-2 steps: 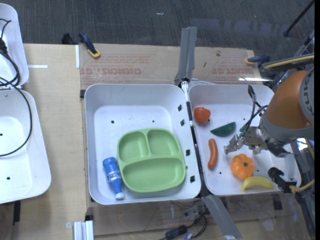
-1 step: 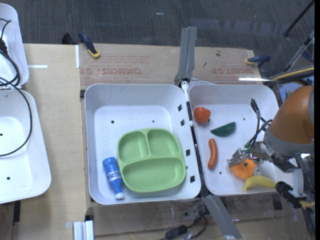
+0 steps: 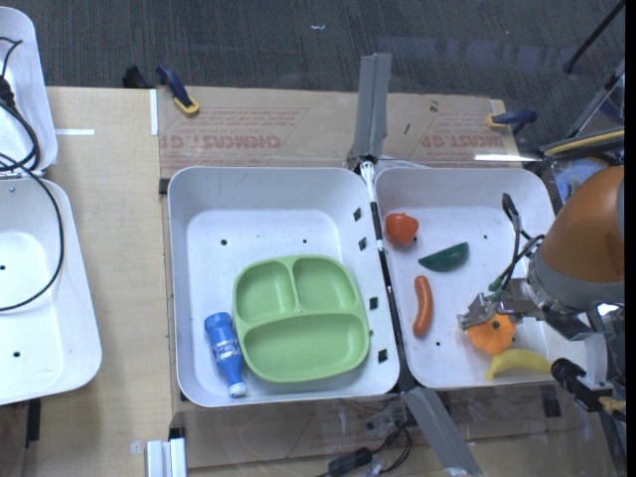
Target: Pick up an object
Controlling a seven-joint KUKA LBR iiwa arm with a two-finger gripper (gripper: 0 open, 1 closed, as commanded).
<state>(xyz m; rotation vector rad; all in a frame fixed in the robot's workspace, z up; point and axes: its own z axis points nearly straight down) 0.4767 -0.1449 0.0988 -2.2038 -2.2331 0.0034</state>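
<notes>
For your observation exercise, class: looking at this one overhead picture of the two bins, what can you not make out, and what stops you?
- Gripper: whether its fingers hold the orange fruit is unclear; too small, and the arm overhangs it.
- Orange fruit: its top is covered by the gripper.
- Banana: its right end is hidden by the arm.
- Blue bottle: its label is too small to read.
- Arm: cut off by the right edge.

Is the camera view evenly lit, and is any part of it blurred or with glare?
Camera view: even, soft light with faint shadows inside the white bins; no strong glare; the green plate and sausage look sharp, while the gripper above the orange fruit is slightly soft.
</notes>
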